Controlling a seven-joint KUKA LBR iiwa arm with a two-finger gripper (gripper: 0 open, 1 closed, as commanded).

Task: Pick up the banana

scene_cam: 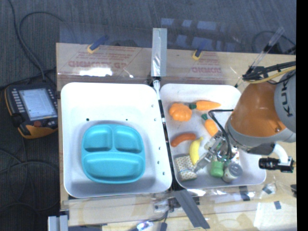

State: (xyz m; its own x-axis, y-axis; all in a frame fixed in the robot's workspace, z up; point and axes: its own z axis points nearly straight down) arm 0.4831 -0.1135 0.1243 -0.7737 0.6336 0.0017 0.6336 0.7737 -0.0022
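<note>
Worktop (120,57): pale board bearing two shallow white bins side by side. Left bin (72,100): holds a blue divided tray (113,152) with three compartments. Right bin (250,174): holds mixed toy food. Arm (257,117): grey with orange band, reaching over the right bin from the right. Gripper (215,153): low inside the right bin, just right of the banana; whether the jaws are spread or pressed together cannot be told, and nothing is seen between them. Carrot (208,105): near the far wall. Small orange pumpkin (180,112): left of the carrot. Banana (194,151): yellow, near the bin's middle, beside a reddish sausage-shaped piece (183,139). Green piece (217,168): near the front wall.
</note>
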